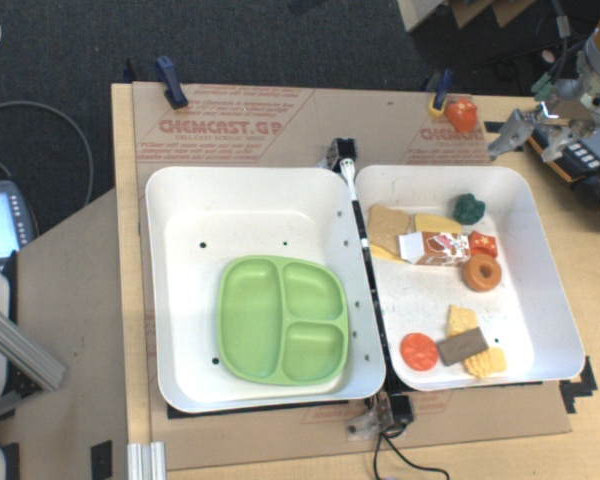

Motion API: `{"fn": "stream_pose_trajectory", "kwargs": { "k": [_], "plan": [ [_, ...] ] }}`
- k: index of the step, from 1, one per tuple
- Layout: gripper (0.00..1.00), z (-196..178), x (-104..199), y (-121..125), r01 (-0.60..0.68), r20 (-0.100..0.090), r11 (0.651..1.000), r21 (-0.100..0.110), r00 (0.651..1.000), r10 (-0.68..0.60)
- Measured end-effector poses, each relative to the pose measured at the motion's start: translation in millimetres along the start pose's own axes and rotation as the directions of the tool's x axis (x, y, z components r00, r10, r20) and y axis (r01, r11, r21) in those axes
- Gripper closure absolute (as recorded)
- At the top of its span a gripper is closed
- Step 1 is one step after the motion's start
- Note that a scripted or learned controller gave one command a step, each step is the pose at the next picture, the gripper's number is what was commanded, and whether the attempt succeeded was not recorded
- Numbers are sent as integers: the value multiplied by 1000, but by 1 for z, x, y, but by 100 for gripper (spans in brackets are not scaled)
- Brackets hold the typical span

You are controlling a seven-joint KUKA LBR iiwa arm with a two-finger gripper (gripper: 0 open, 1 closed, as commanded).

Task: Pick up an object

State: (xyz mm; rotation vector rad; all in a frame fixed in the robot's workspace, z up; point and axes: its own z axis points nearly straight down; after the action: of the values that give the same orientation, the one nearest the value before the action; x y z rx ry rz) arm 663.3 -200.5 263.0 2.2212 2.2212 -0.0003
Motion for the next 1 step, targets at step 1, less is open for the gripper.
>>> {"fn": "stream_pose_trajectory", "kwargs": {
  "k": [1],
  "plan": [
    [0,159,2,-68,-5,-6,1000,6,1000,5]
  ]
}}
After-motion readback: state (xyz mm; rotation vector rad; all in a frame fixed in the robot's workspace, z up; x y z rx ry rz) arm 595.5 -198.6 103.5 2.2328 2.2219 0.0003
